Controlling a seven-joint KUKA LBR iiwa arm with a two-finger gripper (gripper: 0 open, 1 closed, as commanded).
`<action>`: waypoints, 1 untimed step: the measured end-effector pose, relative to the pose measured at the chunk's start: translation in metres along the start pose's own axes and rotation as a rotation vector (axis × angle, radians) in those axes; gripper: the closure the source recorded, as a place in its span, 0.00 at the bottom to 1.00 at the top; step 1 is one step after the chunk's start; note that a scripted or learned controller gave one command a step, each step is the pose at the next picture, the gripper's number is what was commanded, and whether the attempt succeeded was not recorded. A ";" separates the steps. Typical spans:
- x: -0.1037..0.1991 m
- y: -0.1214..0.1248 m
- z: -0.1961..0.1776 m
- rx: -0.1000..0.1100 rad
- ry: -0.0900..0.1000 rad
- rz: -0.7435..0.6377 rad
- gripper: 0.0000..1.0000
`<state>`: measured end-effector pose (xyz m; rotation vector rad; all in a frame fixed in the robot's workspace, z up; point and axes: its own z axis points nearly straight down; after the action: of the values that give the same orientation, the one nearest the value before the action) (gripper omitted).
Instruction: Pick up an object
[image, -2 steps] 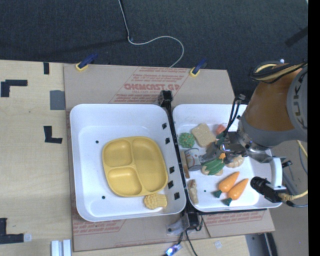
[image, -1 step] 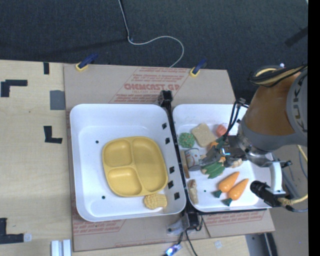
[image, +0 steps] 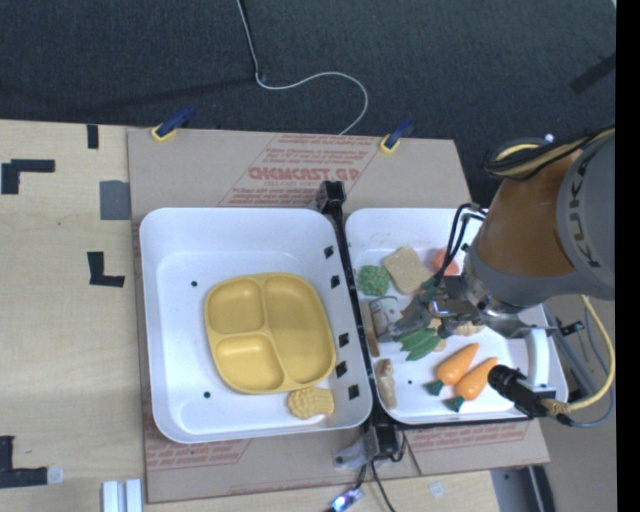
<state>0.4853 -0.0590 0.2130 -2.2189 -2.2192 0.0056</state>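
Yellow divided plate (image: 268, 331) in the white left bin (image: 165, 300); beside the plate, paler yellow corn (image: 311, 402). Right of the plate: green broccoli (image: 373, 280), tan bread (image: 404, 268), orange carrots (image: 467, 371).

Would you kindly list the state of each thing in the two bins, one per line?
Yellow tray: flat in left bin, compartments bare.
Corn piece: loose at tray's near edge.
Bread slice: loose in right bin.
Broccoli: loose, beside bread slice.
Two carrots: lying side by side.
Gripper: low over right bin.
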 end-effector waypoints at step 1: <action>-0.002 -0.004 -0.002 -0.001 0.000 -0.001 1.00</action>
<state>0.4817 -0.0606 0.2147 -2.2182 -2.2206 0.0037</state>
